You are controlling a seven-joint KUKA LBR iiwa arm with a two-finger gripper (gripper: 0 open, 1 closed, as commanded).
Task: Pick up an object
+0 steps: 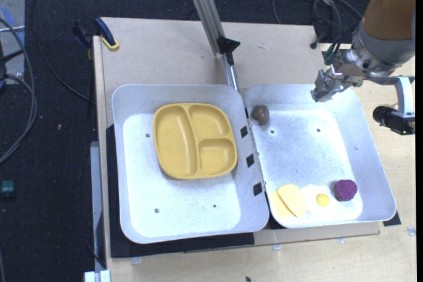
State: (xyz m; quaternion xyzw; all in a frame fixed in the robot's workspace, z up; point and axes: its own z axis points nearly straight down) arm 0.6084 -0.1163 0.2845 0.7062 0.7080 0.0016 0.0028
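Gripper (322,93) hangs over the right bin's (370,155) far rim, its grip impossible to tell; brown ball (260,115) lies in that bin's far left corner; purple piece (345,190) near front; yellow plate (195,140) in left bin (132,195).

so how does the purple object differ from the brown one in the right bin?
Colour: the purple object is vivid purple; the brown object is dull brown. Place: the purple one lies at the right bin's near right corner, beside small yellow pieces; the brown one sits alone at the far left corner. The brown one is nearer the gripper. Both are small, roundish and lie untouched.
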